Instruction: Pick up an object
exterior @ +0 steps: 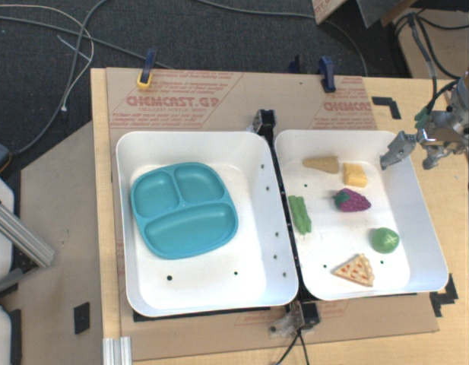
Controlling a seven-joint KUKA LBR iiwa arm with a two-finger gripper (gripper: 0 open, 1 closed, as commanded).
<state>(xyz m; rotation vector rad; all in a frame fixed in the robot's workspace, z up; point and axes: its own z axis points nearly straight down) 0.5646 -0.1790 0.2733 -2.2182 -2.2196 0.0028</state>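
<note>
Hovering gripper [415,149] open, yellow block [356,176] just left, apart

Gripper [413,152] at the view's right edge — two grey fingers [394,152] splayed apart, nothing between them. Wrist hardware above it, partly cut off by the frame — rest of arm unseen.

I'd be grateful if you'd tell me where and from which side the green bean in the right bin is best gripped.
Probably at the middle of the green bean, coming straight down from above. It lies flat and long, running roughly up and down the view, so the fingers would best close across its narrow width. It sits close to the bin's left wall, which leaves less room on that side; the grapes lie well clear.
</note>
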